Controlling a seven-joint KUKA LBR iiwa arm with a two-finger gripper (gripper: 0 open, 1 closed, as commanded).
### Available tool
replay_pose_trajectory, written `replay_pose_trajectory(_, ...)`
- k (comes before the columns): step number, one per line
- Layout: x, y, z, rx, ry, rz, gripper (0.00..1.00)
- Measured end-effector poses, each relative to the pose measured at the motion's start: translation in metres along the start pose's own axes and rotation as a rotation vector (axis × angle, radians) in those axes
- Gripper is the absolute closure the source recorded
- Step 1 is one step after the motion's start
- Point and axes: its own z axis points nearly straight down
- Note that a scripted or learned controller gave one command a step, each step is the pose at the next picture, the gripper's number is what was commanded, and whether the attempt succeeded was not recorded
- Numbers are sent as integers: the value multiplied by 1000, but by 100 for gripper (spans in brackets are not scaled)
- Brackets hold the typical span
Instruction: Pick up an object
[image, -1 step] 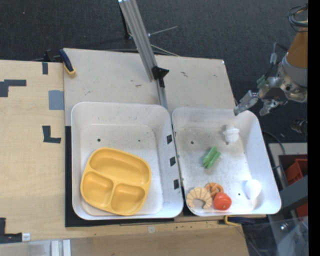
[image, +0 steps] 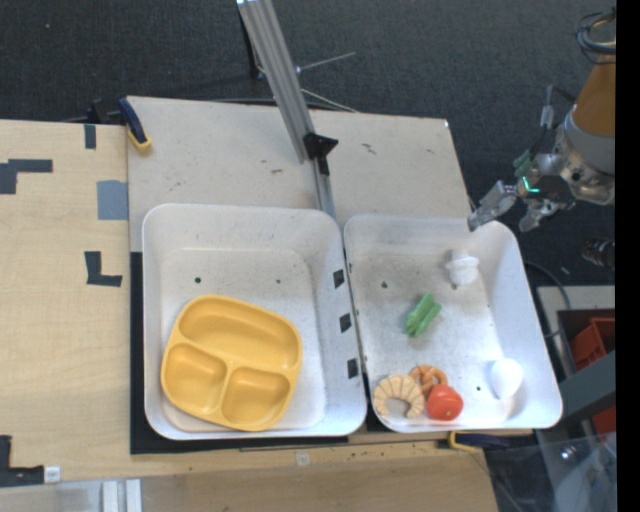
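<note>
The right bin (image: 520, 290) holds a green piece (image: 422, 314) near its middle, a small white lump (image: 462, 268) toward the back, and a white rounded object (image: 505, 377) at the front right. A tan shrimp-like toy (image: 400, 392), a small pretzel-like piece (image: 428, 376) and a red tomato (image: 444, 403) lie together at the front. My gripper (image: 512, 208) hangs just beyond the bin's back right corner, above the bench edge, with its two fingers spread and nothing between them. The lump is the nearest object, down and to its left.
A yellow divided plate (image: 232, 362) lies in the left bin (image: 160, 240). A metal pole (image: 285, 85) slants down to the seam between the bins. A blue and yellow tool (image: 134, 124) rests at the bench's back left corner.
</note>
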Motion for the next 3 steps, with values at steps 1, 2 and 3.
replay_pose_trajectory(1,1,0,65,6,2,1,0)
replay_pose_trajectory(2,2,-2,130,7,2,1,0)
replay_pose_trajectory(3,9,-7,192,4,1,0,0)
